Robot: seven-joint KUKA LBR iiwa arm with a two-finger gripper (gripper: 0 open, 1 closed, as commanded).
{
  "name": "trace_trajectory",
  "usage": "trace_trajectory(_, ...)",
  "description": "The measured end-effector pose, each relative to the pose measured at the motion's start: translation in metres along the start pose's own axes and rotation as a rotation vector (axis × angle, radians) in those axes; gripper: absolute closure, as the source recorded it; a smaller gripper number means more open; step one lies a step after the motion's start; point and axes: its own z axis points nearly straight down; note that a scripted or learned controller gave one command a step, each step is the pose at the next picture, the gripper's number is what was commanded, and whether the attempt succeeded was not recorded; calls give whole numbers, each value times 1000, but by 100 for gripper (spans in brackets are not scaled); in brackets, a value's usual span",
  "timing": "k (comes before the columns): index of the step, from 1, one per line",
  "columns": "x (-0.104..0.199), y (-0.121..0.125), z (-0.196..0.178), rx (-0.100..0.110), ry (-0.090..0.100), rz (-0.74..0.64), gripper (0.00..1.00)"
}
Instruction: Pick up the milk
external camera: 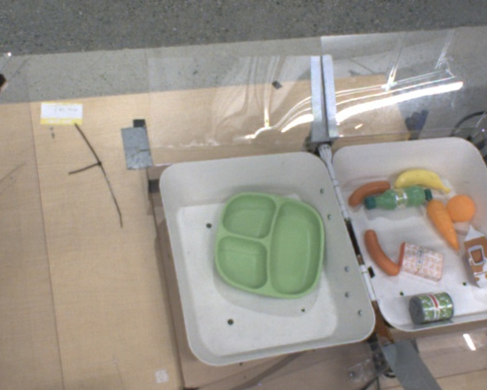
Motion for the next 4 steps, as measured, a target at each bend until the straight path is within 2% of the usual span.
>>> trace_trajectory(1, 0, 0, -42, 0, 1, -181, 100)
trace_trajectory(2, 0, 0, -225, -3, 3, -335, 100)
trace_trajectory(3, 77, 18, -141, 1, 0, -422, 100)
trace_trajectory(4, 77, 18, -142, -1, 1, -422, 0)
